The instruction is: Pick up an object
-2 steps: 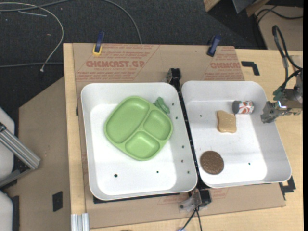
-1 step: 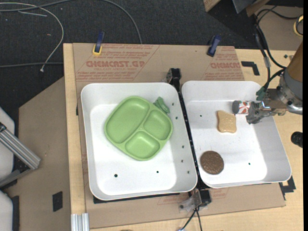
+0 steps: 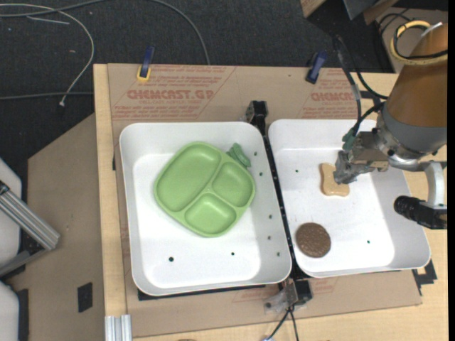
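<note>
Arm (image 3: 416, 98): you see it reach in from the right, over the right bin (image 3: 398, 258).
Gripper (image 3: 343, 175): low over the tan biscuit (image 3: 334, 182), at its upper edge; you cannot tell its grip.
Tan biscuit: right bin, upper middle.
Brown disc (image 3: 313, 239): right bin, near corner, apart from the biscuit.
Green divided plate (image 3: 205, 188): centre of the left bin (image 3: 142, 261).
</note>
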Motion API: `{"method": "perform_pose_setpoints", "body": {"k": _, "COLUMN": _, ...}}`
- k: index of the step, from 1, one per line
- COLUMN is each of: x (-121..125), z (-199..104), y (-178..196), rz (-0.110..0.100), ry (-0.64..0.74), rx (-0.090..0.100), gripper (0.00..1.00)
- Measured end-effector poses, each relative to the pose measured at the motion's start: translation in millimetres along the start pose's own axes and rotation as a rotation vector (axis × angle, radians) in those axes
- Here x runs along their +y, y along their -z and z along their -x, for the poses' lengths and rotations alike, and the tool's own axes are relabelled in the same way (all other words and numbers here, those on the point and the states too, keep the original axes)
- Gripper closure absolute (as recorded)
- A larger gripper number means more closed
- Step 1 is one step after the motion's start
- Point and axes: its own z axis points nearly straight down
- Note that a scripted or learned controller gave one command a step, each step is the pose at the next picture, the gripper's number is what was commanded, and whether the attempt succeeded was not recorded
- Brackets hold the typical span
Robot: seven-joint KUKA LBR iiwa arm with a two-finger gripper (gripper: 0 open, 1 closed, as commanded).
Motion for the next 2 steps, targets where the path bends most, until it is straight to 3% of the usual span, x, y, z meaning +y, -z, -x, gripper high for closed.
{"method": "perform_pose_setpoints", "body": {"k": 2, "x": -23.2, "z": -109.5, "y": -31.5, "rz": -0.002, "ry": -0.001, "rx": 0.0, "gripper": 1.0}}
